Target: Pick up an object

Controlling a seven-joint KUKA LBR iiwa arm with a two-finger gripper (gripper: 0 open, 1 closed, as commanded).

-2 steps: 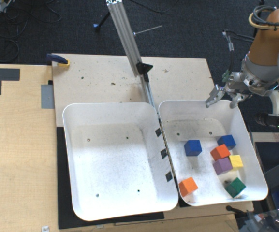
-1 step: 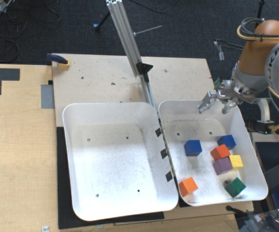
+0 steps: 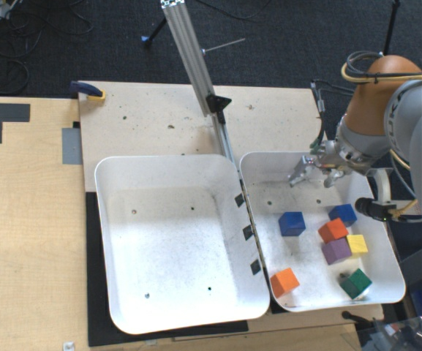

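Seen from above at a slant: two shallow white bins side by side on a pale wooden worktop (image 3: 152,119), left bin (image 3: 115,189) and right bin (image 3: 269,168), the latter taken as landmark. Over the far edge of the right bin, the grey arm (image 3: 408,123) with its orange band (image 3: 386,93), ending in the jaws (image 3: 314,175), spread apart with nothing between them, the two metal fingers (image 3: 299,174) pointing down toward the bin floor. In the right bin, seven blocks: a blue cube (image 3: 292,224) near the middle; a second blue block (image 3: 342,213) toward the right wall; just in front of it an orange-red block (image 3: 333,230), a purple block (image 3: 336,251) and a yellow block (image 3: 357,244), these three clustered and apparently touching; a green block (image 3: 356,283) near the front right corner; an orange cube (image 3: 285,281) near the front left corner. All blocks well apart from the jaws. Along the divide between the bins, a slanted aluminium rail (image 3: 192,57) rising toward the far side.
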